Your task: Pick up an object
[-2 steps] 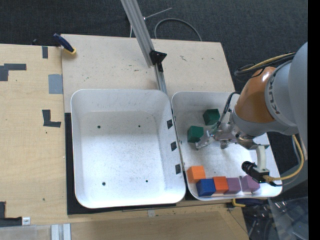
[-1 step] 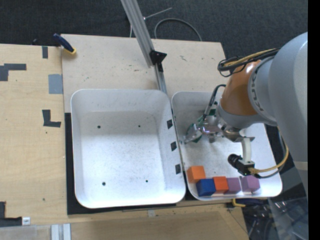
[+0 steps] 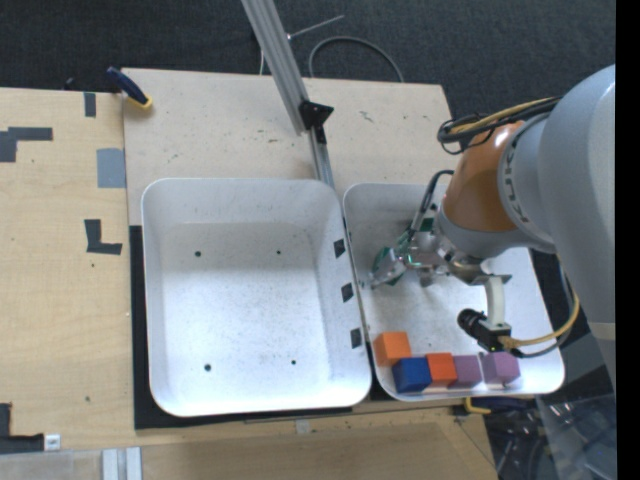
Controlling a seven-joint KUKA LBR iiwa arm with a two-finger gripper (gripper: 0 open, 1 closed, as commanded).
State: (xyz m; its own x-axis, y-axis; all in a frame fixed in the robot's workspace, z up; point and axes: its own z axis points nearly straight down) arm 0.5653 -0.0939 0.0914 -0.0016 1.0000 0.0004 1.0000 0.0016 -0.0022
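Observation:
My gripper (image 3: 392, 264) hangs low over the upper left part of the right bin (image 3: 385, 203), close to the wall it shares with the left bin. A small green patch (image 3: 385, 260) shows at its tip; I cannot make out what it is. Along the near edge of the right bin lie several blocks: an orange block (image 3: 393, 345), a blue block (image 3: 410, 374), a second orange block (image 3: 441, 368) and two purple blocks (image 3: 467, 369) (image 3: 501, 367). The gripper stands well apart from them, farther back in the bin.
The left bin (image 3: 160, 268) sits beside the right one, their walls touching. A slanted metal bar (image 3: 283, 58) runs down to the bins' back edge. The grey arm with its orange band (image 3: 480, 183) covers the right bin's right side.

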